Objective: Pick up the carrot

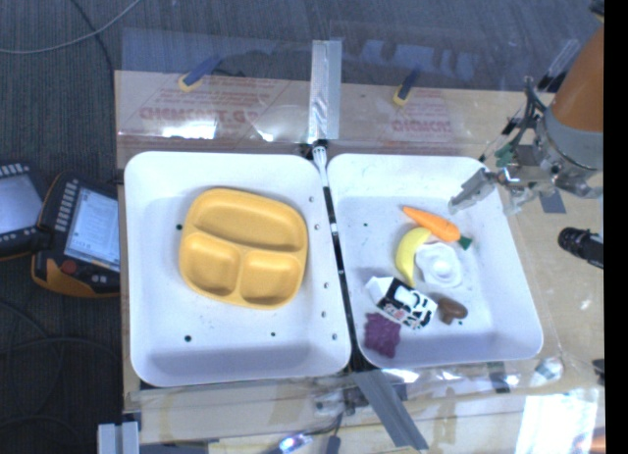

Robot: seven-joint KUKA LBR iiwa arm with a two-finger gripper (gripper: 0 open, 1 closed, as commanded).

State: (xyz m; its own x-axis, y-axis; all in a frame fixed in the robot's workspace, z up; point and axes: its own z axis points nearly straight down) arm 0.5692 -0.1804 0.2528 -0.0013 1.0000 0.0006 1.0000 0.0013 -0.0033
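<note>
The carrot is orange with a small green end and lies in the upper middle of the right bin, pointing up-left. My gripper hangs over the bin's upper right corner, up and to the right of the carrot and apart from it. Its fingers are spread open with nothing between them, and the left finger points down-left towards the carrot.
Just below the carrot lie a yellow banana and a white fried-egg toy. Further down are a black-and-white carton, a brown piece and purple grapes. A yellow divided plate sits in the left bin.
</note>
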